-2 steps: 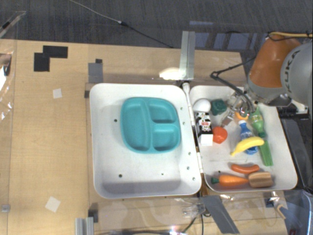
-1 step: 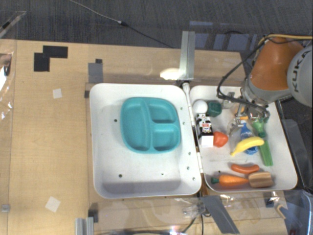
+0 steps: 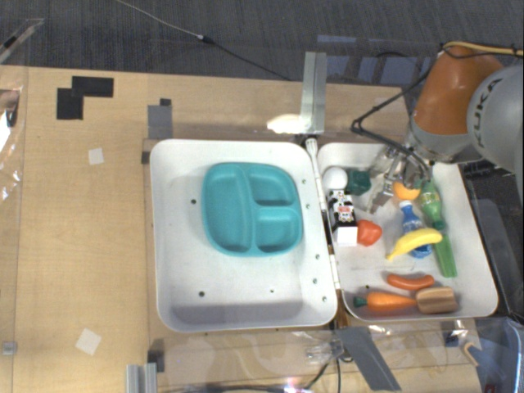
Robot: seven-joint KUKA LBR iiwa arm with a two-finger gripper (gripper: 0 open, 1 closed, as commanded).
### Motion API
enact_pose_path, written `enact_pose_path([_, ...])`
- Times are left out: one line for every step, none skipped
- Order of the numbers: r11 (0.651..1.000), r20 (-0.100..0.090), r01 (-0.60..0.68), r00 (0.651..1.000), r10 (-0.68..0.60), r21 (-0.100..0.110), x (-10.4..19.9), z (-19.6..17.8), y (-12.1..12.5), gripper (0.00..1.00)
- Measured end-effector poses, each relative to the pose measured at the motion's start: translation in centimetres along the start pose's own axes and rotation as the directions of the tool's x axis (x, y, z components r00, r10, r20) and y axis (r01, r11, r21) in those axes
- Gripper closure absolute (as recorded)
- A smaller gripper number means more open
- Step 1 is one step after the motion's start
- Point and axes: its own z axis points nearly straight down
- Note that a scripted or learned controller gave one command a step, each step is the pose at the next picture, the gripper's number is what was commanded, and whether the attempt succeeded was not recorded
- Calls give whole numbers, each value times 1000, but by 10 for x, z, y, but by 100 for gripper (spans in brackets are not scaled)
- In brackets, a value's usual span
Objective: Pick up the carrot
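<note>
Far right bin (image 3: 483,244): gripper (image 3: 391,178), finger state unclear, sits well apart from carrot (image 3: 391,302); sausage (image 3: 410,282) alongside risks mis-grasp

The carrot (image 3: 388,302) — orange, lying flat and lengthwise — rests at the right bin's near edge, untouched

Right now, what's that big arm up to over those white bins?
The arm's gripper is over the far part of the right bin, among toy foods. It's meant to pick up the carrot, which lies at the bin's near edge beside a sausage and a bread piece, apart from the gripper. The left bin holds a teal divided plate.
</note>
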Motion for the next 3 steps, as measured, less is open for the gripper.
enact_pose_path([1000,39,3,999,-3,-3,-7,-15,2,100])
enact_pose_path([949,31,315,948,-315,8,36,-68,1,100])
enact_pose_path([725,27,688,724,-689,23,-17,-102,-48,100])
